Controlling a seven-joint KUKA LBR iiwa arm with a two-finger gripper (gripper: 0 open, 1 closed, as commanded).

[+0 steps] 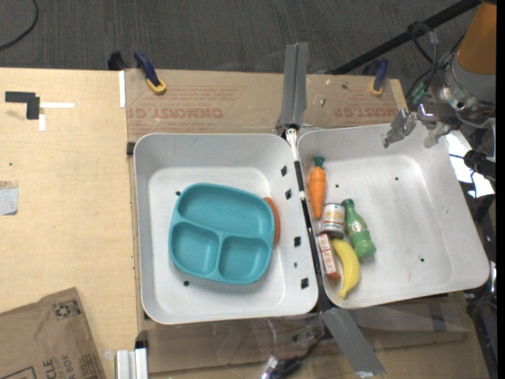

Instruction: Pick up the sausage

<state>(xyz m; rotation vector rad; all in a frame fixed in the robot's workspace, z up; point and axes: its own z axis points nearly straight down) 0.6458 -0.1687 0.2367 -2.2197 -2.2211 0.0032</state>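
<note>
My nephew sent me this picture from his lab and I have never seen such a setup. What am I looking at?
One camera looks down at a slant on a bench with two shallow white bins. The left bin holds a teal divided plate. In the right bin, near the divider, lie a carrot, a small can, a green bottle, a banana and a reddish sausage. The robot arm reaches in at upper right; its tool hovers over that bin's far edge, holding nothing.

Bright, even overhead light, soft shadows inside the white bins [150,212], sharp focus, slight glare at right
</note>
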